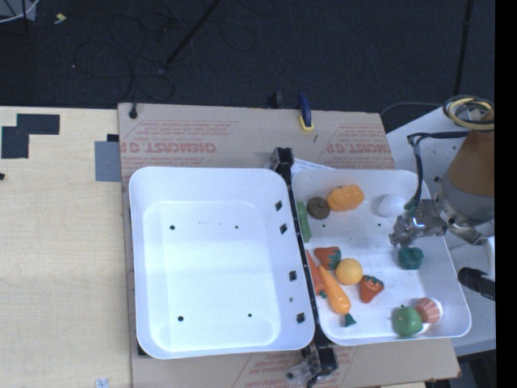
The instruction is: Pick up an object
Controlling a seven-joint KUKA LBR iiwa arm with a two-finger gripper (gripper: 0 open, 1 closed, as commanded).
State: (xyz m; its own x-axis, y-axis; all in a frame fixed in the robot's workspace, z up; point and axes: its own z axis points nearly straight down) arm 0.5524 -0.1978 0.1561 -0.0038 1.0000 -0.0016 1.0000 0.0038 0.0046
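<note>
The gripper hangs just above a teal toy in the right bin, its grasp seemingly unreadable.

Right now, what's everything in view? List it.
bins: 2, white, side by side on cardboard
cardboard: 1, brown, under the bins
orange fruit: 1, orange, right bin, top
brown ball: 1, right bin, beside the orange fruit
white ball: 1, right bin, top right
teal item: 1, right bin, below the gripper
yellow ball: 1, right bin, middle
carrot: 1, orange, right bin, left side
green ball: 1, right bin, bottom right
gripper: 1, grey, over right bin's right side
</note>
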